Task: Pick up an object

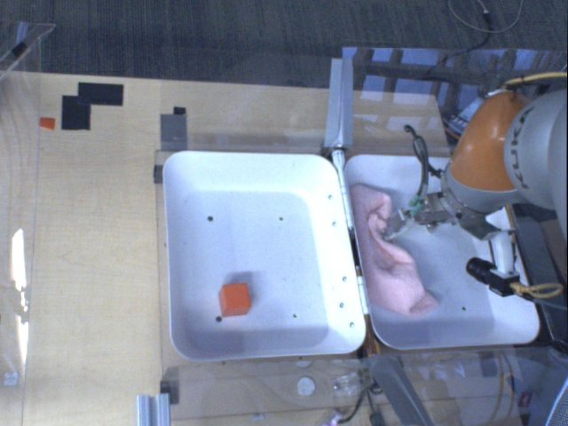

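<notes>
Now, arm (519, 149) reaching into right bin (497, 327) | pink cloth (390, 260) lies along its left side, unlifted | gripper (397, 224) at cloth's upper edge, jaw state: cannot tell | orange block (235, 299) in left bin (266, 185) | lift pending

You are looking at a robotics lab. A pale wooden bench (89, 264) carries two white bins (186, 327) set side by side in metal brackets, with black tape marks (89, 103) and an orange tag (47, 123) on the boards. Loose cables (484, 11) trail over dark carpet (222, 16) behind, and the arm (519, 149) reaches in at the right.
</notes>
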Tool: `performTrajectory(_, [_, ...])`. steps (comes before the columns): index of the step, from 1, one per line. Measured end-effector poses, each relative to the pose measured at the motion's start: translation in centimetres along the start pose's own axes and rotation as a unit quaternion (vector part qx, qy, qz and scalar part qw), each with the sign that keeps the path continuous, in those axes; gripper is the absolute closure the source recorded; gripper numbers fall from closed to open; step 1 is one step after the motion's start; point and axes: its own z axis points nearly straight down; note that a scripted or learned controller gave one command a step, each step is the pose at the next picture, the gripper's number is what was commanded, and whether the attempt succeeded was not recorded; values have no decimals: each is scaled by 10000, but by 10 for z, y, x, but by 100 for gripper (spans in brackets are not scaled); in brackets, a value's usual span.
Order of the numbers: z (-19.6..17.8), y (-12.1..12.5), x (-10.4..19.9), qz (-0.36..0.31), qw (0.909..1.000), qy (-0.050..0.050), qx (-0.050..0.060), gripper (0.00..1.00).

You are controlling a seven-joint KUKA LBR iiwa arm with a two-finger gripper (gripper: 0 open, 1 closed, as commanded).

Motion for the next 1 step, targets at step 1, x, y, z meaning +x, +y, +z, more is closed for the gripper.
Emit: performTrajectory(1, [0, 0, 0, 2, 10000, 1, 0, 0])
